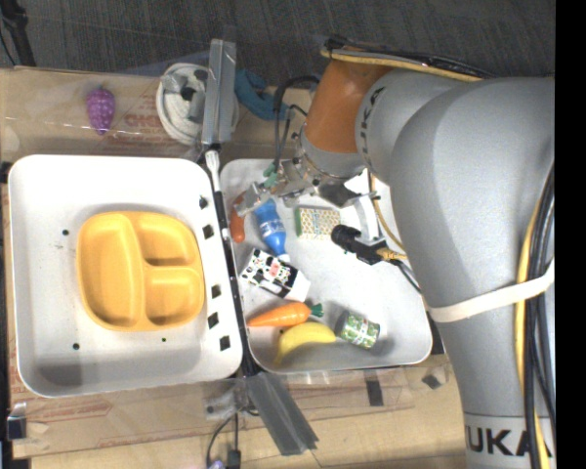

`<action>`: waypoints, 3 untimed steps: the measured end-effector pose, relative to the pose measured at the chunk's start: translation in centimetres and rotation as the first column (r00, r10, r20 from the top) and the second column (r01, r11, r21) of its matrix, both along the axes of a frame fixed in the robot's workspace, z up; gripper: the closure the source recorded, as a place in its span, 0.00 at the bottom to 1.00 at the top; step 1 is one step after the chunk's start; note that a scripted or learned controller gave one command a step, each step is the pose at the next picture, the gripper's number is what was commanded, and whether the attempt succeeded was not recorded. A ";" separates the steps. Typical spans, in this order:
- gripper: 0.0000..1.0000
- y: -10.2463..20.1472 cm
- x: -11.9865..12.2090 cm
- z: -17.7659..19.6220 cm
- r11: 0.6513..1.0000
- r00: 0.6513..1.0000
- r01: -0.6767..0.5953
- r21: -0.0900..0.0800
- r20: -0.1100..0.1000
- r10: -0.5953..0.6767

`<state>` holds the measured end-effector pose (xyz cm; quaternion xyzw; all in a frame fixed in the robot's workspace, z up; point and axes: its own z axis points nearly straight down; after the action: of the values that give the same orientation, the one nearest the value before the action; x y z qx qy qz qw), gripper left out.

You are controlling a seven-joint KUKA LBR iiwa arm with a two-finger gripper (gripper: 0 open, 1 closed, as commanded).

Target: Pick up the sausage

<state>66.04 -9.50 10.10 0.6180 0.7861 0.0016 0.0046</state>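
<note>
The sausage is in the right bin, a small reddish-brown thing lying right up against that bin's left wall, in the upper half. Just beside it on the right is a blue bottle, tipped over and pointing down-right, so close to the sausage that I can't say whether they touch.

The gripper is just above the bottle and up-right of the sausage, low near the top of the right bin. It's a jumble of small parts from this angle, so honestly I can't tell how far open it is or whether it has hold of anything. The sausage itself looks like it's lying on the bin floor, off to the gripper's lower left.

Moving out from there: a green speckled square pad sits right of the bottle, and a black-and-white patterned box is below the bottle. Along the bottom of the bin there's a carrot, a banana touching it from below, and a green can on its side next to the banana.

The left bin has 1 yellow divided plate in the middle. Up on the bench behind it there's a purple bunch of grapes and a white coil.
</note>
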 end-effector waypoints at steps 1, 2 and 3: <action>1.00 0.2 0.0 1.0 1.000 1.000 -0.005 0.002 -0.001 0.005; 0.00 0.2 0.0 1.0 1.000 1.000 -0.005 0.002 -0.001 0.005; 0.00 -0.1 -3.1 -1.0 0.940 0.940 -0.341 0.005 -0.013 0.341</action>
<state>62.92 -9.56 9.15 0.4727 0.8812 -0.0008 -0.0019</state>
